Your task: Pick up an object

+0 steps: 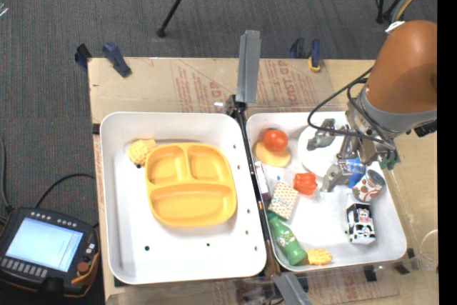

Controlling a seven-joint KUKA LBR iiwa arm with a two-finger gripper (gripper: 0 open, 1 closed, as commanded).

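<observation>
Arm reaches in over the right bin [397, 225], gripper [345, 166] low in the bin's far-right area. A small blue object [353, 167] sits right at the fingertips, but whether it is actually between them is unclear; finger spread cannot be told from this angle.

Candidate pick targets, relative to the gripper: red-and-white cup [368, 186] just beside it on the near-right, red pepper [305, 183] a little to its left, cow-print carton [360, 223] nearer the camera below it, checkered packet [283, 199] and green bottle [287, 238] further left and nearer. Orange-topped toy [274, 147] is left and slightly farther back.

Risks, as judgement: the cup and blue object crowd the tool, so a close could catch the cup rim or knock it over. A grip on the blue object's edge would probably slip on lift. The bin wall is near on the right, so collision is possible.

Left bin [114, 225] holds a yellow tray [191, 183], well apart.
</observation>
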